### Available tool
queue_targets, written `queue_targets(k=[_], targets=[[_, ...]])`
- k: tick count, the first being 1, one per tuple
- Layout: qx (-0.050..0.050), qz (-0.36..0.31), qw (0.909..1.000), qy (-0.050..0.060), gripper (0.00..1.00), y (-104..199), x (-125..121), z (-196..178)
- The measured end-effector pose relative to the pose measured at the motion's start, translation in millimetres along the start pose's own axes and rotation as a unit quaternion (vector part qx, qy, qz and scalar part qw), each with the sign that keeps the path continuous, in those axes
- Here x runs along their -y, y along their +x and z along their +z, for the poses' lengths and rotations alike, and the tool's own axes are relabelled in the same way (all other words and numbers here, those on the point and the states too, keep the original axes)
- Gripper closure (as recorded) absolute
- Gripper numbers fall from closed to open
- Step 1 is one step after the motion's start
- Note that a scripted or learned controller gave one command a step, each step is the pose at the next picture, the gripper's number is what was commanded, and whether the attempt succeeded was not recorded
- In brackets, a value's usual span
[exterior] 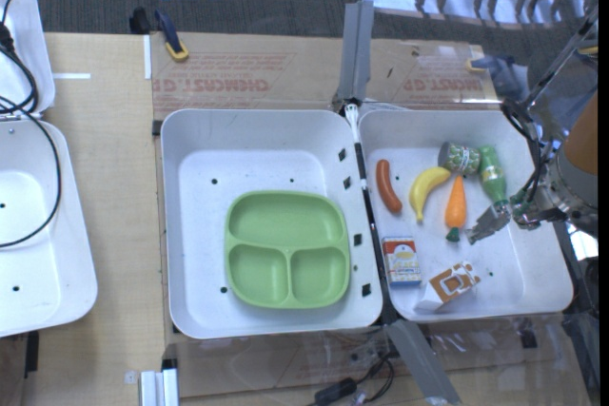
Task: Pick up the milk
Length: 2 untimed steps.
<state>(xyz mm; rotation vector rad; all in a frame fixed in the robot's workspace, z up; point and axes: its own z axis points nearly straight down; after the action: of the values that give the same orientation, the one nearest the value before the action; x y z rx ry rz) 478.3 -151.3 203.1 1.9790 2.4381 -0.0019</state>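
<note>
Nearest the camera, at the front edge of the right bin [561,295], a small milk carton [453,285] with orange and white faces lies tipped on its side, just short of the bin's front wall and toward its middle. To its left, close to the front left corner of the same bin, a small white box with a red and orange label [402,261] lies flat.

Farther back in the right bin, a red sausage [388,185] lies near the left wall, a yellow banana [425,189] curves just beside it, and an orange carrot [456,202] stands lengthwise to the right of the banana. Behind these, toward the back right corner, a green bottle [491,172] lies with a crumpled green and grey packet [460,158] touching its left side.

The gripper [479,230] reaches in from the right edge of the right bin, its 2 grey fingers pointing down and left, their tips just beside the lower end of the carrot. The fingers stand slightly apart with nothing between them. The milk carton is below the fingertips in the view, near but not touching.

The left bin [181,233] carries a green plate with 3 compartments [286,248], set toward its front right area. Both bins rest on a brown cardboard-covered bench [247,71].
</note>
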Motion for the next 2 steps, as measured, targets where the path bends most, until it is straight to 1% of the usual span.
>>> queue_targets(k=[1, 2], targets=[[-0.002, -0.082, 0.9966, 0.001, 0.0, 14, -1, 96], [-0.001, -0.135, 0.9908, 0.0, 0.0, 37, -41, 102]])
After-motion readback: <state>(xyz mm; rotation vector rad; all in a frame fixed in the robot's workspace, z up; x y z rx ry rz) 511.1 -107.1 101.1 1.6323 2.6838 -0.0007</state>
